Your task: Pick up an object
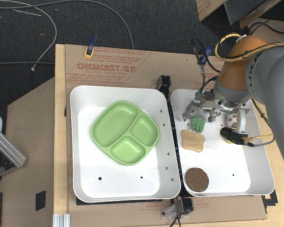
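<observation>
**Open claw over green piece in the right bin**

The green piece (pixel 197 124) lies near the far left corner of the right bin (pixel 234 181), on the bin's white floor. The gripper (pixel 199 118) hangs right over it, released, its two grey fingers (pixel 188 111) spread to either side; whether they touch the piece cannot be told. Just beside the green piece, on the near side, lies a tan slice (pixel 192 140), and well nearer, close to the bin's front rim, a round brown disc (pixel 196 178).

The left bin (pixel 85 107) holds a green divided plate (pixel 125 132), set at a slant. Both bins rest on a cardboard sheet (pixel 111 61) with red print, a blue clamp (pixel 92 45) at its far edge. Around it is dark carpet (pixel 21 41) with thin cables (pixel 52 18), a cardboard box (pixel 211 4) at the far right and a metal rail (pixel 5 148) at the left.
</observation>
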Available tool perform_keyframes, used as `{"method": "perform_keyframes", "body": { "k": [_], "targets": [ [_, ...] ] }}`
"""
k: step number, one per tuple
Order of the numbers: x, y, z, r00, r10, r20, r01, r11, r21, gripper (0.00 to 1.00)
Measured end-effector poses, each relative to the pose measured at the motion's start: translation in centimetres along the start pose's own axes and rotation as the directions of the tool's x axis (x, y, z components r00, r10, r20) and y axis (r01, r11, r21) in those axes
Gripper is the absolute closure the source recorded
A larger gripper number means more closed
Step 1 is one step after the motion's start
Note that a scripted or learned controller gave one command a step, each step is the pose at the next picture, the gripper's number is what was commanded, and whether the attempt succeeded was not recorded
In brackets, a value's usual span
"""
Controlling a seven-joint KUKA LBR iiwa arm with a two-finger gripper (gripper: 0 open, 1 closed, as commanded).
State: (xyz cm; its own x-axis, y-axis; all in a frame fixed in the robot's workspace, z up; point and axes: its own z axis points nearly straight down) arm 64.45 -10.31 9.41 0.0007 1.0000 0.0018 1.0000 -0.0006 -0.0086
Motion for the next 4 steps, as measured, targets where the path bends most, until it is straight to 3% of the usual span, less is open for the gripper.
{"method": "perform_keyframes", "body": {
  "k": [1,4],
  "targets": [
    [0.0,0.3,-1.7,1.0,0.0,0.001,0.0,1.0,-0.011,1.0],
    [0.4,0.4,-15.2,1.0,-0.002,0.003,0.002,1.0,-0.015,1.0]
  ]
}}
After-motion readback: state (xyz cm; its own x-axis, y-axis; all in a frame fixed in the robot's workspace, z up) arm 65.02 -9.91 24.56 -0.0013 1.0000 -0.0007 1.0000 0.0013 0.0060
